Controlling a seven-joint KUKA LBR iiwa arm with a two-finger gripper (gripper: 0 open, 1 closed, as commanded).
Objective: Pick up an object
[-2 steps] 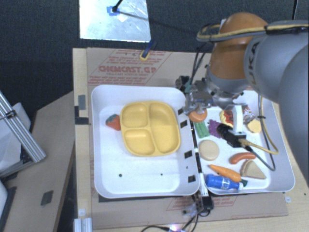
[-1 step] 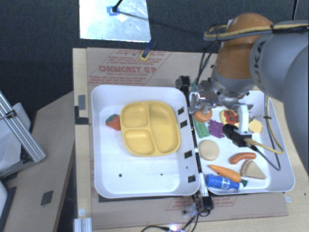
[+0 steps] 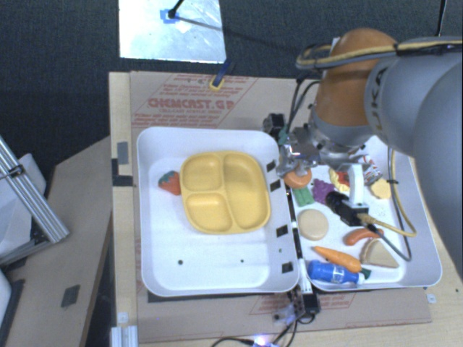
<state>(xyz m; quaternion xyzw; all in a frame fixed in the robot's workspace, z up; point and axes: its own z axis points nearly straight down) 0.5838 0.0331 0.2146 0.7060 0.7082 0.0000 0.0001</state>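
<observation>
The jaws of the gripper (image 3: 295, 163) sit low at the left wall of the right bin (image 3: 428, 264), just above a round orange piece (image 3: 299, 178); I can't tell whether they're apart or together. That piece looks like the target. I'd come straight down, centred on it, clear of the wall and the purple grapes (image 3: 322, 191) beside it, then close before lifting.

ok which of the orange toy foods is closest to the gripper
The round orange piece at the right bin's upper left, directly beneath the gripper. The carrot and the strawberry lie farther off.
</observation>
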